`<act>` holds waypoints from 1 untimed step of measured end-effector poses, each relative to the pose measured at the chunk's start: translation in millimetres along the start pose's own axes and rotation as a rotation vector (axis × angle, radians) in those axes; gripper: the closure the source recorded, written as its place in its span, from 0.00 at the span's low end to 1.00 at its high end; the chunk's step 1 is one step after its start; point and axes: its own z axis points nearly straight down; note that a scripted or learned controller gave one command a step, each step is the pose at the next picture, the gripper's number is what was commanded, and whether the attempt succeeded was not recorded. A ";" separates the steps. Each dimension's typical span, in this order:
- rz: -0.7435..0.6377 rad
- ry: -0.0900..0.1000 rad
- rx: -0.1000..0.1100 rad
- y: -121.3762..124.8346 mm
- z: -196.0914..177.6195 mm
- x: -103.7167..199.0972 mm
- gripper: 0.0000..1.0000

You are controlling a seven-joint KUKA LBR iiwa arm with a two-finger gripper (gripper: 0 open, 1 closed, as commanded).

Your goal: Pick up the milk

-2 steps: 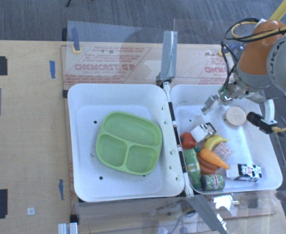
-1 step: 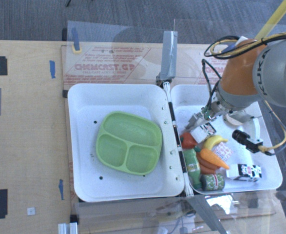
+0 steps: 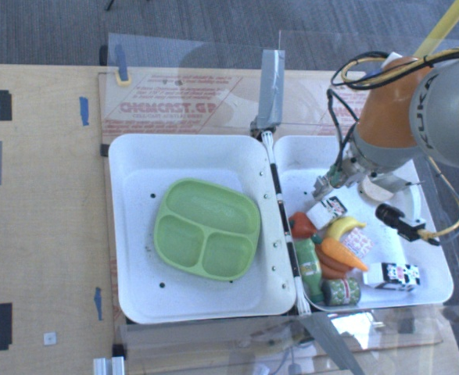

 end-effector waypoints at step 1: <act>0.000 0.000 0.000 -0.1 0.1 0.0 0.00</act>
